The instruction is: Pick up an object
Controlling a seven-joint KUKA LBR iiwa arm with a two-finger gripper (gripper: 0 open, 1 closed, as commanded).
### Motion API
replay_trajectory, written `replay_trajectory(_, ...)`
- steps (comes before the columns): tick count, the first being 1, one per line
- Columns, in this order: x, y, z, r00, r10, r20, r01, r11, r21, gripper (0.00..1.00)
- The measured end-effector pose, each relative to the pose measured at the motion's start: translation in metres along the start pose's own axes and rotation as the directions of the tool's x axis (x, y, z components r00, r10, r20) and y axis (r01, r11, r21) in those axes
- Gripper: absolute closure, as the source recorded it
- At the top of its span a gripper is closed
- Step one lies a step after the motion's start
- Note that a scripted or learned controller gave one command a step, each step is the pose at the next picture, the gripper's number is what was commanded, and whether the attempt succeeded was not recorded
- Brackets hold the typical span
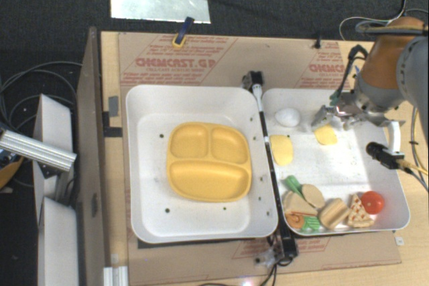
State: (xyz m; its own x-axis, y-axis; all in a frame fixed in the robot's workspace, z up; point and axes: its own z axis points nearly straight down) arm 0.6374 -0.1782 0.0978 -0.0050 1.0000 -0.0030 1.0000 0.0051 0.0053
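We are sitting in the approach step, gripper (pixel 330 118) hovering in the right bin (pixel 395 211) just above the small yellow piece (pixel 326 135), nothing pinched and its state we cannot tell, so next we are needing a straight descent onto it.

My gripper (pixel 333 114) is hovering at the far side of the right bin (pixel 389 211), just above a small flat yellow piece (pixel 326 136) that is lying on the bin floor. The piece is sitting apart from the white ball (pixel 287 117) and the larger yellow piece (pixel 282 149).
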Motion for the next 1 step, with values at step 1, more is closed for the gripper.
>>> replay_trajectory(1, 0.0144, -0.0224, 0.0143, 1.000, 0.003, -0.003, -0.003, 1.000, 0.006, 0.00)
